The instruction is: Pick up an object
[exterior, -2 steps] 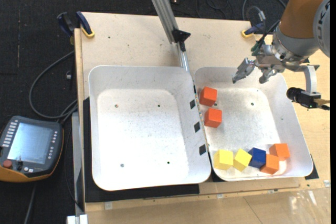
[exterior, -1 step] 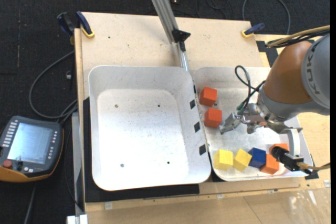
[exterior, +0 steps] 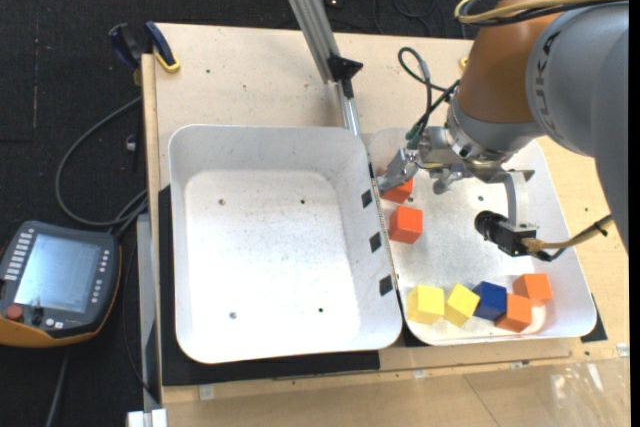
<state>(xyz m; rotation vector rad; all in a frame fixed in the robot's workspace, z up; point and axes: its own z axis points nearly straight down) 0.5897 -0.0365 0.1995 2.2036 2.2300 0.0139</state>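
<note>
On the left, the wide white bin [exterior: 200, 245] has nothing in it for me to take; its floor is smooth plastic with some dark specks, and its walls are low and rounded. All the blocks are in the right bin [exterior: 560, 215]. My claw [exterior: 400, 177] is low over the far left corner of this bin, close to the wall between the two bins. A small orange block [exterior: 398, 189] is directly at its tip, but I cannot tell if my fingers are apart or together, or if they really hold it. Just in front of it lies a second orange block [exterior: 405, 224], free on the floor.

I think the good way is to come straight down with the fingers on two flat, opposite faces, and to stay clear of the bin wall.

Along the near edge, two yellow cubes [exterior: 444, 303], a blue cube [exterior: 490, 300] and two more orange cubes [exterior: 526, 300] sit tightly together. They look hard, with matte faces and sharp corners.
</note>
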